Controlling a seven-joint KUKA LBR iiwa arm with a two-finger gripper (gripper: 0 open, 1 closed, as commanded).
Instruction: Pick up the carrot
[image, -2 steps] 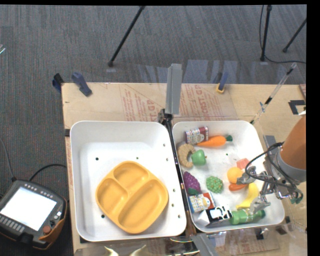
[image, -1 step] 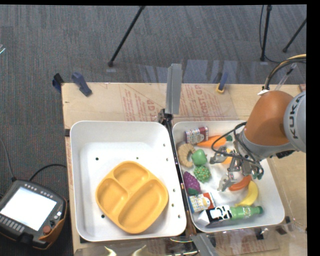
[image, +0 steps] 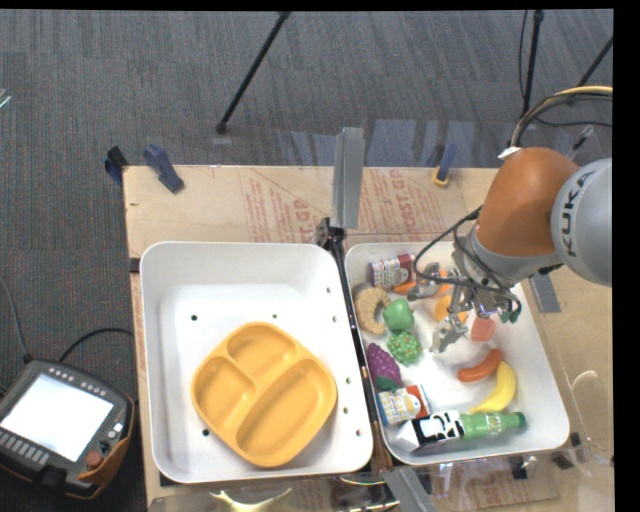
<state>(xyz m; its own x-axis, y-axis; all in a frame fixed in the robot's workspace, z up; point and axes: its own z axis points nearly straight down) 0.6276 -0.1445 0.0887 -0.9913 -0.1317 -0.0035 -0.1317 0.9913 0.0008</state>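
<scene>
The carrot (image: 408, 287) is a small orange piece in the right bin (image: 545, 375), near its far edge, just right of a small bottle (image: 390, 268). Part of it is hidden by the arm's cables. My gripper (image: 450, 333) hangs low over the middle of the right bin, a little to the right of and nearer than the carrot. It is between a green broccoli piece (image: 404, 346) and a salmon-pink block (image: 484, 328). Nothing shows held in it. The arm's orange band (image: 525, 205) rises behind it.
The right bin also holds a bagel (image: 372, 308), a green fruit (image: 398, 314), purple grapes (image: 382, 365), a red sausage (image: 480, 365), a banana (image: 497, 390), a green bottle (image: 470, 425) and a small carton (image: 400, 404). A yellow divided plate (image: 265, 392) lies in the left bin (image: 165, 300).
</scene>
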